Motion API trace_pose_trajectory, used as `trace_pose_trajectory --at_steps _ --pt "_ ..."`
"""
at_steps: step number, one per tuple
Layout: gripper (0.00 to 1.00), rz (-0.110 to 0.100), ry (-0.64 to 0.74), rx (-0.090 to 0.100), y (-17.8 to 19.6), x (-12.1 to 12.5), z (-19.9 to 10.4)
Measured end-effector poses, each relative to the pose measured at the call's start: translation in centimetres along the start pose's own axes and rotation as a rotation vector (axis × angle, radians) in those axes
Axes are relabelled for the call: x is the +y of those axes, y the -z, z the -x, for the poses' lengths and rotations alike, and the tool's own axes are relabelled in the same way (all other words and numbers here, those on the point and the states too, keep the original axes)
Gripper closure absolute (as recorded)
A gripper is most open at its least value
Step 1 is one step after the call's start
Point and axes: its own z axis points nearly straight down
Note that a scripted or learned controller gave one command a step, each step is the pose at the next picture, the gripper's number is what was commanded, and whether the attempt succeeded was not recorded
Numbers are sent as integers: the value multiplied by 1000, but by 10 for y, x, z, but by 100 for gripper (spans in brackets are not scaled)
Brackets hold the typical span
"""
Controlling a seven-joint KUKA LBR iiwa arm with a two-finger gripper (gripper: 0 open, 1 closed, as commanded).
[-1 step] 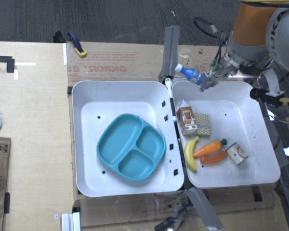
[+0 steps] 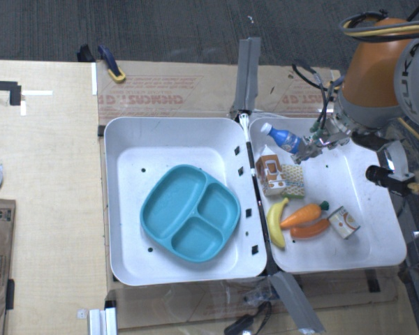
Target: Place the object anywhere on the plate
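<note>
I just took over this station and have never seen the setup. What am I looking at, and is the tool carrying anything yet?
One camera looks down at a slant on two white bins. The grey and orange arm reaches in from the right; its tool sits over the right bin, beside a blue bottle. Whether it grips the bottle cannot be told. That bin also holds a small carton, a banana, a carrot and a small box. The left bin holds the blue divided plate, with nothing on it.

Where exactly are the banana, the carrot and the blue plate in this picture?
banana (image 2: 276, 223), camera view, middle of its yellow curve.
carrot (image 2: 302, 215), camera view, middle of its orange body.
blue plate (image 2: 151, 202), camera view, on its left rim.
</note>
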Motion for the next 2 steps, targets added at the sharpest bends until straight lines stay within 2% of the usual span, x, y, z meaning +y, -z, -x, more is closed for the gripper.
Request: trace_pose_trajectory --at_steps 1,2 --pt "100 0 58 1 17 -18 -96" --pt "100 2 418 0 1 -29 -78"
